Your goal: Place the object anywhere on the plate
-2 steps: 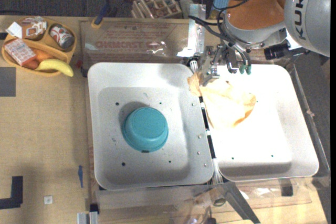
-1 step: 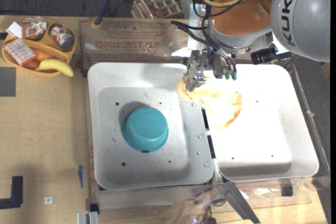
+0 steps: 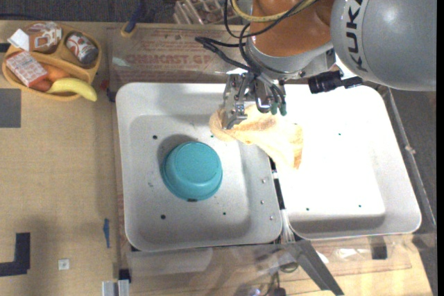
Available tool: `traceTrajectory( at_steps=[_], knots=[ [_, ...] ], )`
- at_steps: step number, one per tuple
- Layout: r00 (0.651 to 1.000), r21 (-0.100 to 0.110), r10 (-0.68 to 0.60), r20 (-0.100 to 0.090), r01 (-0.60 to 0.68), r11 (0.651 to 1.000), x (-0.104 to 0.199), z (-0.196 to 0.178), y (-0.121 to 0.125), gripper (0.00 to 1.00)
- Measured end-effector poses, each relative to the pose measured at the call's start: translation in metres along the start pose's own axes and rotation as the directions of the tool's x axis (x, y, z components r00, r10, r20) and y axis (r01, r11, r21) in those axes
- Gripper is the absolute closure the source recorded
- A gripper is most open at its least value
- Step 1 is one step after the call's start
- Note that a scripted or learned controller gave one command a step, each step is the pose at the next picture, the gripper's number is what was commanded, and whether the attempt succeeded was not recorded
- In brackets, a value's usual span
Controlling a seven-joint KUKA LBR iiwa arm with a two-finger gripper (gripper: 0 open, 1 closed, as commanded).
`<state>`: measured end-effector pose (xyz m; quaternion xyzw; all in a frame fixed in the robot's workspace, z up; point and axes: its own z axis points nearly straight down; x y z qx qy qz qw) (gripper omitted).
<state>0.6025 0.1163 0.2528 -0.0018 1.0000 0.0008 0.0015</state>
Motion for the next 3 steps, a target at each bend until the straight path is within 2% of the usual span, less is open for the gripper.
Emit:
traceTrajectory(
  at_steps=[2, 3],
  knots=[
    [1.0, 0.0, 0.0, -0.001, 0.0, 1.0, 0.043, 0.025, 0.09, 1.0],
    [1.0, 0.0, 0.001, 0.0, -0.001, 1.0, 0.043, 0.025, 0.09, 0.0]
  ],
)
